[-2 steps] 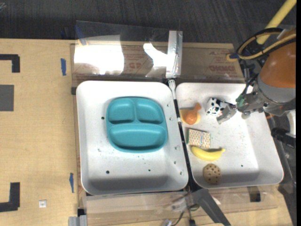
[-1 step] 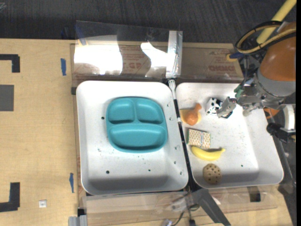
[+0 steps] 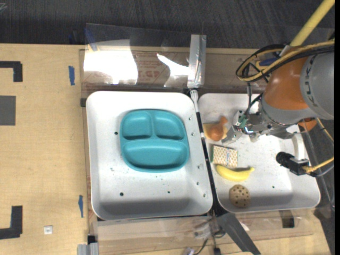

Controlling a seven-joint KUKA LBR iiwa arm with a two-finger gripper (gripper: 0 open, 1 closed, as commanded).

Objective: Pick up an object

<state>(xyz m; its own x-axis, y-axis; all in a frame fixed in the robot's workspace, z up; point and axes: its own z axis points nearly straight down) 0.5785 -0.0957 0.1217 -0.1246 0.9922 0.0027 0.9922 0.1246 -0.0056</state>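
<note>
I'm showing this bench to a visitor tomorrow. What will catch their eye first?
Probably the teal divided plate, alone in the middle of the left bin. Next, the grey-and-orange arm reaching into the right bin, its gripper beside an orange object, with a banana just below.

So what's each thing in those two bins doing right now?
Teal divided plate: flat in the left bin, compartments bare.
Orange fruit-like object: right bin, beside the gripper.
Patterned packet: lying flat.
Banana: on its side.
Cookie: lying flat, apart from the banana.
</note>
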